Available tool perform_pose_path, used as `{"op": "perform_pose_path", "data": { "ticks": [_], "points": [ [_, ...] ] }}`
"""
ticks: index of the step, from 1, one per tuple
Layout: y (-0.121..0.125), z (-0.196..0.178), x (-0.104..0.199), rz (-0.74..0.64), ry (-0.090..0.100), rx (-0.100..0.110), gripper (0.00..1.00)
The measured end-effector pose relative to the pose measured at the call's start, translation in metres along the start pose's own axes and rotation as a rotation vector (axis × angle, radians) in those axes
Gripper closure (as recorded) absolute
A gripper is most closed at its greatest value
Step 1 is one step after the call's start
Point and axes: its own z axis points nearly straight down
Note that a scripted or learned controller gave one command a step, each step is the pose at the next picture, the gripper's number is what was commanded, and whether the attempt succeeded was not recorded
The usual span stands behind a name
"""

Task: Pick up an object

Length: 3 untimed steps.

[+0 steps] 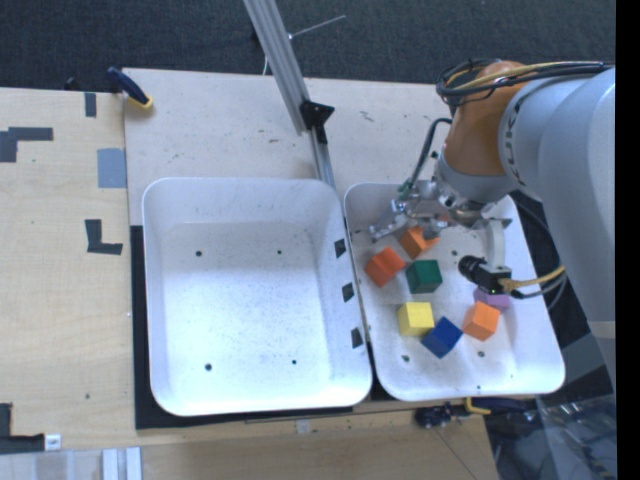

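on the pale wooden tabletop sit two white bins; the right bin holds coloured blocks, the hand pinching an orange block.

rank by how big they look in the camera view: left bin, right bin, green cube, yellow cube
1. left bin
2. right bin
3. green cube and yellow cube: they look alike in size, so no ranking between them.

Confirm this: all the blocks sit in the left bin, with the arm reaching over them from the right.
Wrong bin. The camera view shows the blocks, such as the green block and yellow block, in the right bin, not the left bin. The arm does reach over them from the right.
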Motion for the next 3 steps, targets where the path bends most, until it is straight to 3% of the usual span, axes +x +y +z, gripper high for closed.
{"op": "perform_pose_path", "data": {
  "ticks": [1, 3],
  "points": [
    [0.001, -0.014, 0.002, -0.002, 0.003, -0.001, 1.00],
    [-0.001, -0.094, 0.002, 0.000, 0.005, 0.000, 1.00]
  ]
}}
